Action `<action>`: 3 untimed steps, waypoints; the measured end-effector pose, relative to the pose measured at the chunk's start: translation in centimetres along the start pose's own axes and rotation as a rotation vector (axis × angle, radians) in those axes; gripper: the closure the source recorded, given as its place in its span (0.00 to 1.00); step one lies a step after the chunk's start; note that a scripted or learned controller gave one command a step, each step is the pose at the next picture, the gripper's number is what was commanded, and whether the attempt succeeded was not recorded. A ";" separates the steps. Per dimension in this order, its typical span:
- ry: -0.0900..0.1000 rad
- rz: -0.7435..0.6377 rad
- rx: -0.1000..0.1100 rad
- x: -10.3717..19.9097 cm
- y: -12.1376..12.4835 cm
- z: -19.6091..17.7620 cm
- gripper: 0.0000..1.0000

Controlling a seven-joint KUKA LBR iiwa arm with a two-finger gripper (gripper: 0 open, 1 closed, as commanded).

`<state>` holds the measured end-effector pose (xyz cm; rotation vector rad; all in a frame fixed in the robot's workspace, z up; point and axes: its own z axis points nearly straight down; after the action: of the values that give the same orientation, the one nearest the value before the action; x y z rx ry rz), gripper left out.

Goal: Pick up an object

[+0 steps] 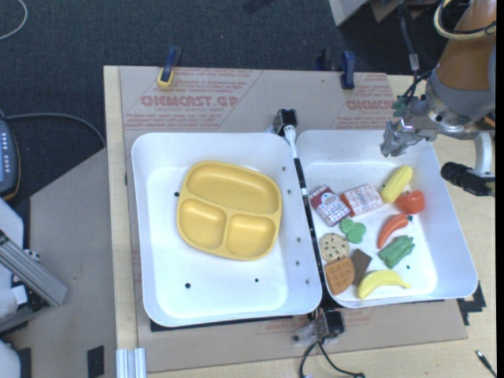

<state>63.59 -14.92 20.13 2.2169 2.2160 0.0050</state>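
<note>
The right bin (457, 250) holds several toy foods: a yellow corn cob (397, 182), a red tomato (410, 202), a carrot (392, 228), a green pepper (396, 250), a banana (382, 283), two red-and-white packets (345, 202), a cookie (334, 247), a waffle (339, 275), a brown chocolate piece (361, 262) and a small green piece (353, 231). My gripper (393, 146) hangs over the bin's far edge, just above and behind the corn cob, with nothing seen in it.
The left bin (157, 290) holds a yellow three-compartment plate (229, 209). A black divider clamp (286, 121) sits between the bins at the back. Blue and yellow clamps (167, 69) pin the cardboard base at its far edge.
</note>
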 end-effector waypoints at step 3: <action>0.004 -0.007 0.004 11.4 0.2 -3.7 1.00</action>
<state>63.79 -3.54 23.79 2.2134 2.2272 0.0053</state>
